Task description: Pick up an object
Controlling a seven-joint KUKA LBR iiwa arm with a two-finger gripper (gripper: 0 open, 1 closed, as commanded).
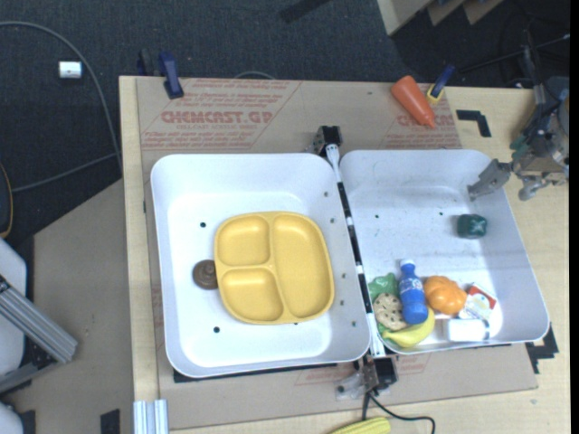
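Observation:
The right bin point(407, 188) holds a small dark green object point(470, 226) near its right wall. A cluster lies at its front: a blue bottle point(412, 293), an orange fruit point(443, 294), a banana point(407, 334), a cookie point(389, 310), a green item point(382, 286) and a white box point(466, 330). My gripper point(507, 183) hangs over the bin's far right corner, above and behind the dark green object. It is open, with nothing between its fingers.
The left bin point(181, 206) holds a yellow divided plate point(273, 267) with a brown disc point(204, 274) at its left side. An orange carrot-like toy point(413, 100) and a blue clamp point(169, 75) sit on the cardboard behind the bins.

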